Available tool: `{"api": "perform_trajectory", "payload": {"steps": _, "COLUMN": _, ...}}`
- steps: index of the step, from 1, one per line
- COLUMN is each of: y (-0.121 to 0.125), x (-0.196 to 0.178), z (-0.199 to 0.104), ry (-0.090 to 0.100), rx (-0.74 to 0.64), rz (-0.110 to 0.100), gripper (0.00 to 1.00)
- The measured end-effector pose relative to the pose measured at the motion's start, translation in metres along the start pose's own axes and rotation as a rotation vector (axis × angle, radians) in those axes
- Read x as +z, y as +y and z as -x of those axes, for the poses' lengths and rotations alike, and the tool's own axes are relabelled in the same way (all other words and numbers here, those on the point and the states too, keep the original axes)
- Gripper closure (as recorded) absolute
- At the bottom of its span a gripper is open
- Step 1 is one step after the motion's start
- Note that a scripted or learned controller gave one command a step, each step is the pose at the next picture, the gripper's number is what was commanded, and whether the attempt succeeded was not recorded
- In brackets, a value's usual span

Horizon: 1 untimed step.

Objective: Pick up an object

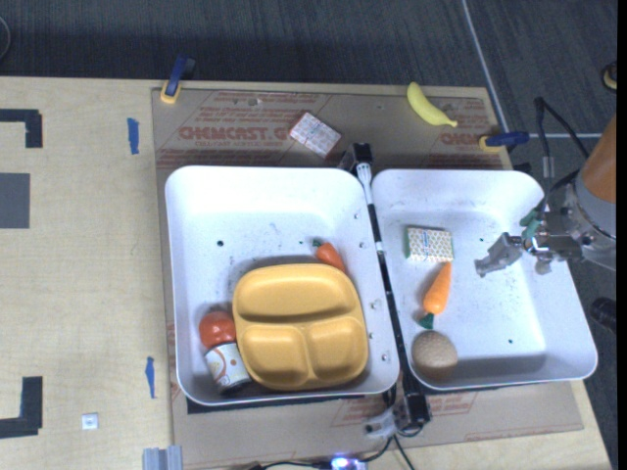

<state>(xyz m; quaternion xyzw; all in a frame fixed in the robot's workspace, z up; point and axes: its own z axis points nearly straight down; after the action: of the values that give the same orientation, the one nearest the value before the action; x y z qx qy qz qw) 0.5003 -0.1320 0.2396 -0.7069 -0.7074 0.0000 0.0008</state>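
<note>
Pale wooden bench [78, 292] carries a cardboard sheet [245, 125], where two white bins [186, 262] sit beside a banana [429, 106] and small packet [314, 133].

The arm enters from the right, its orange band at the frame's edge above the grey wrist. The gripper [493, 258] reaches leftward over the right bin's [509, 365] right side, its fingers [500, 252] empty and angled down-left.
</note>
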Motion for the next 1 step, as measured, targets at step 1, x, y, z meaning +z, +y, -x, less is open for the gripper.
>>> {"api": "perform_trajectory", "payload": {"steps": 1, "y": -0.0065, "x": 0.1391, "z": 0.0098, "ry": -0.001, "rx": 0.002, "rz": 0.000, "gripper": 0.00}}
